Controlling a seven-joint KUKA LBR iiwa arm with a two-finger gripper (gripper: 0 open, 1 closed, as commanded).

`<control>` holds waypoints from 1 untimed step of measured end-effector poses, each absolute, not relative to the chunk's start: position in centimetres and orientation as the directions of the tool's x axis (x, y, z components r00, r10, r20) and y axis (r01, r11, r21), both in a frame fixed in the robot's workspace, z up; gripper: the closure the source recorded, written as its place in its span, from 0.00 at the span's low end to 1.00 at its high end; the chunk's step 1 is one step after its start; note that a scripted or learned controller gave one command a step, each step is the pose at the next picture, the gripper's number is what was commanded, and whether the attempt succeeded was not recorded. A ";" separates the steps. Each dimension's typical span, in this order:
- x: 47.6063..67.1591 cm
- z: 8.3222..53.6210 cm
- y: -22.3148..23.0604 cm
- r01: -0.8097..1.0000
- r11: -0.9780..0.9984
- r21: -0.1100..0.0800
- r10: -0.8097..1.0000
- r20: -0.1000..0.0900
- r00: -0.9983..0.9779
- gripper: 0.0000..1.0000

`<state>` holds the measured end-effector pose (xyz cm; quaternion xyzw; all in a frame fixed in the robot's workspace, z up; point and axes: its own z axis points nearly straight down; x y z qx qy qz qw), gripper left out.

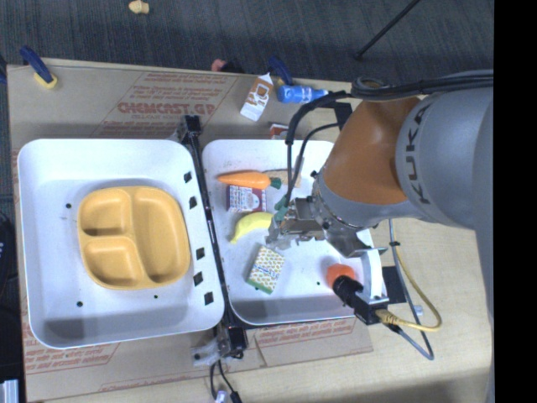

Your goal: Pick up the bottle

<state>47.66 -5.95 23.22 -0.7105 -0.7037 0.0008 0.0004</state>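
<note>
Cardboard (168,99) covers the bench under two white bins. The left bin (50,158) holds a yellow tray (134,233) with three sections, and the right bin (252,309) holds the small things.

We judge the bottle (300,94) to be the blue, rounded piece lying on its side on the cardboard, just beyond the right bin's far rim and beside a small milk box (258,96). It is small in this view, so we say that with some caution.

The gripper (289,227) hangs low inside the right bin, close to the banana (250,223) and well apart from the bottle. We cannot tell whether it is open or closed, and we see nothing held in it.

To do this step well, we would lift clear of the bin wall, cross the far rim and come down across the bottle's width, not along its length. A smooth round body on its side is likely to roll or squirt out of a pinch.

The other things look easier to grip:
- The carrot (243,177) is a tapered orange cone.
- The carton (245,197) is flat-faced, in red and white.
- The banana is curved and waxy.
- The box (267,269) is printed card with square edges.

The bins look like glossy moulded plastic — slippery footing for anything nudged.
</note>
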 end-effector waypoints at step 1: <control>47.6 19.1 -4.9 0.892 0.453 -0.005 0.892 0.003 -0.453 1.00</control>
